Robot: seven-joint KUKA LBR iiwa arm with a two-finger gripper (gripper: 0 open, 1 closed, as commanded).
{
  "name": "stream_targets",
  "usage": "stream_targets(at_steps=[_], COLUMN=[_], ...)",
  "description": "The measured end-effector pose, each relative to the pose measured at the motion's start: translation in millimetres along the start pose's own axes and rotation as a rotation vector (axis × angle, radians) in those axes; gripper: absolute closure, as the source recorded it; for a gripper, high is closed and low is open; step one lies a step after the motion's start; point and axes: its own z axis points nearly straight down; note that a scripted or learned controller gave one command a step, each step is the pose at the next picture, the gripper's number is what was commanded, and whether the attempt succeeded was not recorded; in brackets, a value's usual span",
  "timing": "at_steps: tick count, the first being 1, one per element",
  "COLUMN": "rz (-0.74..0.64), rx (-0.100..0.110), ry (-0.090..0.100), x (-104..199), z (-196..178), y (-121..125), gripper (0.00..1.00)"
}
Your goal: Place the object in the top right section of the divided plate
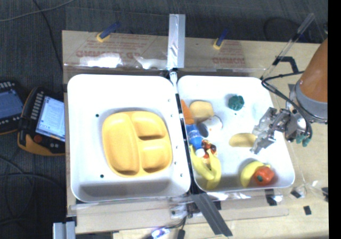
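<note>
While the yellow divided plate (pixel 137 142) sits in the left bin (pixel 80 126), I see the gripper (pixel 259 142) over the right bin (pixel 282 176), beside a banana-like piece (pixel 241 139); I cannot tell its finger state.

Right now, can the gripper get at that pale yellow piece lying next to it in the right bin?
Probably yes. The gripper hovers just right of the pale yellow piece, which lies alone on the bin floor with bare white space around it.
</note>
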Motion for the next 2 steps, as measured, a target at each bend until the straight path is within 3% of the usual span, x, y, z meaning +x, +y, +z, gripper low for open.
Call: stream_targets(at_steps=[1,2], rz=[-0.148,-0.247], rx=[-0.001,-0.002], ry=[0.002,-0.003], x=[-6,-7], z=[28,-66], y=[-17,-16], gripper=[1.0,1.0])
